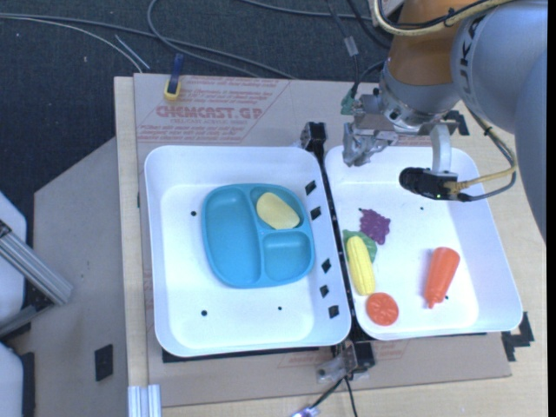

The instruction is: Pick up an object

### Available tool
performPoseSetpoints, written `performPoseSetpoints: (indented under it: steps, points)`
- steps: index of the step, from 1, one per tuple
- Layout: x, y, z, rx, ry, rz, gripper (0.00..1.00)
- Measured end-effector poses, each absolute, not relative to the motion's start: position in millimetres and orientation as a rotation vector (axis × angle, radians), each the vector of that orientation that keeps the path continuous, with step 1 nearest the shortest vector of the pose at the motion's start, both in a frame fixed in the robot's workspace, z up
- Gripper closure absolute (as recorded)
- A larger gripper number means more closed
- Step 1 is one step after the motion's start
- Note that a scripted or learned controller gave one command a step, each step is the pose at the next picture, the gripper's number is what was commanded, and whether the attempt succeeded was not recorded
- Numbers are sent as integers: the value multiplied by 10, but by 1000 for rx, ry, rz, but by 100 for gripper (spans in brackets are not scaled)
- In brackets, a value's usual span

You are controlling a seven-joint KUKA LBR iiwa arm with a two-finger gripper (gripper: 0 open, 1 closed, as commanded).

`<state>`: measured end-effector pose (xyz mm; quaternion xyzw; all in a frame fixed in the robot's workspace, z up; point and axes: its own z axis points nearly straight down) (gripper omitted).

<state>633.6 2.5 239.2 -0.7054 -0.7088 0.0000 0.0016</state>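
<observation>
In the right bin (482,259) lie a purple grape bunch (375,224), a yellow corn cob (360,264) with green husk, a red tomato (381,308) and an orange carrot (440,274). My gripper (359,150) hangs over the bin's far left corner, above and behind the grapes, with nothing between its fingers. The left bin (174,233) holds a blue divided tray (234,241) with a yellow lemon-like piece (278,210) in its upper right compartment.
A black divider with clips (323,233) runs between the two bins. The arm's orange band and grey body (443,24) loom over the right bin's far edge. Cables trail across the dark floor behind the bench.
</observation>
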Motion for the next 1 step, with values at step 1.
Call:
performPoseSetpoints:
  steps: [1]
  points:
    - [6074, 539, 2263, -2213, -2223, 3, 100]
